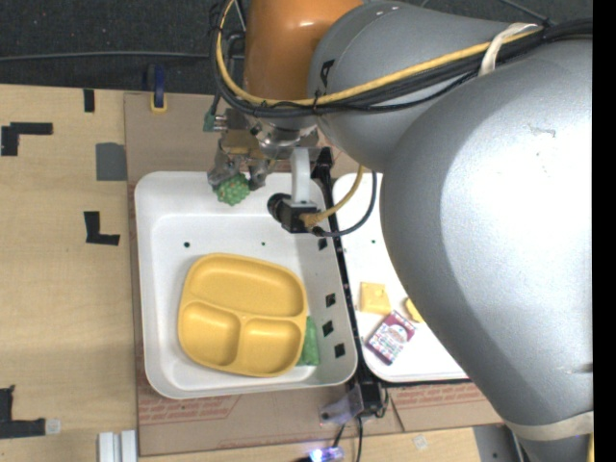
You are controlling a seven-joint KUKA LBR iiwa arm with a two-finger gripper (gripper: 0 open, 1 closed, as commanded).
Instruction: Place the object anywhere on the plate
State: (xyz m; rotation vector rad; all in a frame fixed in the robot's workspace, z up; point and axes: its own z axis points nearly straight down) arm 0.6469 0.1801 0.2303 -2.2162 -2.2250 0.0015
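On the left bin, a yellow three-compartment plate lies lower centre, with a green object against its right edge. Above it, at the bin's upper rim, the gripper is clamped on a small green leafy object. In the right bin lie a yellow piece and a pink packet.
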